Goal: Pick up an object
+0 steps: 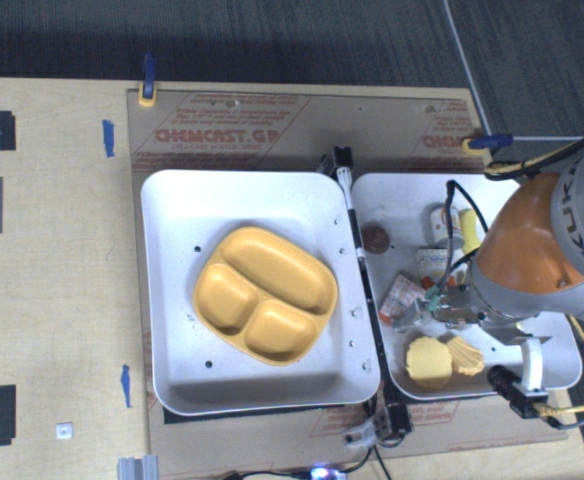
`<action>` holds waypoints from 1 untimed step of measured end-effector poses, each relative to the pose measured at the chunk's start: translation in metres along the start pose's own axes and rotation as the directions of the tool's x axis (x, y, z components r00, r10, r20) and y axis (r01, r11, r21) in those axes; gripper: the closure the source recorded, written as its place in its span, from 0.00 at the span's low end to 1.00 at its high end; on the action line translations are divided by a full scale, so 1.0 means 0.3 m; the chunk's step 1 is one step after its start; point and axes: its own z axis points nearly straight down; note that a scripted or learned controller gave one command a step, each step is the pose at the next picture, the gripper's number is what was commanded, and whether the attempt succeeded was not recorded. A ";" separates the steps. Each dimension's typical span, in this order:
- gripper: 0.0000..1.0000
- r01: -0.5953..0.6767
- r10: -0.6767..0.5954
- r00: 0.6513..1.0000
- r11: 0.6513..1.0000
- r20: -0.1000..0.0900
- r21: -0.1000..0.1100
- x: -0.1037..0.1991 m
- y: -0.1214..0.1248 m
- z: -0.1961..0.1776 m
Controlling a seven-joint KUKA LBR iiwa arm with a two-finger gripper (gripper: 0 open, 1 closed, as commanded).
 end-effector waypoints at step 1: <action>1.00 0.003 -0.003 1.000 1.000 -0.004 0.001 0.006 0.003 -0.034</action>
